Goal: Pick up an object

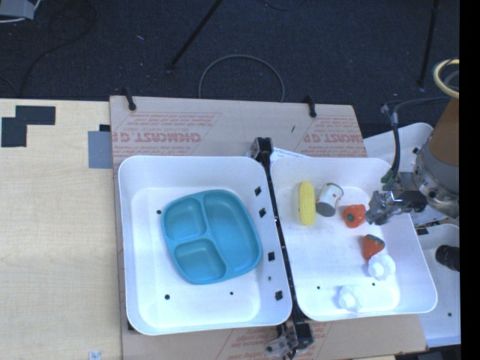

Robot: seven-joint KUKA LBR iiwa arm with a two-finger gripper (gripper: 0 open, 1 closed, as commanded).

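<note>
Camera view: looking down on the desk (pixel 52 223) with 2 white bins side by side, so here's the count, nearest stuff first.
White lumps: 2, both in the right bin (pixel 405 306), one (pixel 347 298) near the front wall and one (pixel 381 268) a bit further back toward the right wall.
Strawberry-looking thing: 1, red with a green top (pixel 373 245), just behind the second white lump, pretty much touching it.
Red-orange piece: 1, small and round-ish (pixel 354 215), mid bin, right beside the fingers.
Fingers: the gripper (pixel 379 207) comes in from the right over the right bin, next to that red-orange piece; honestly can't tell how far open they are or whether they've got hold of anything, too dark and small.
Corn cob: 1, yellow (pixel 306 202), lying lengthwise toward the divider side.
Little can/cup: 1, white-grey (pixel 328 199), tipped on its side between the corn and the red-orange piece.
Left bin (pixel 142 306): 1 blue plate (pixel 211 235) with 3 compartments, sitting flat in the middle, nothing on it that I can see.
Cardboard: 1 sheet (pixel 172 130) under both bins, sticking out at the back.
</note>
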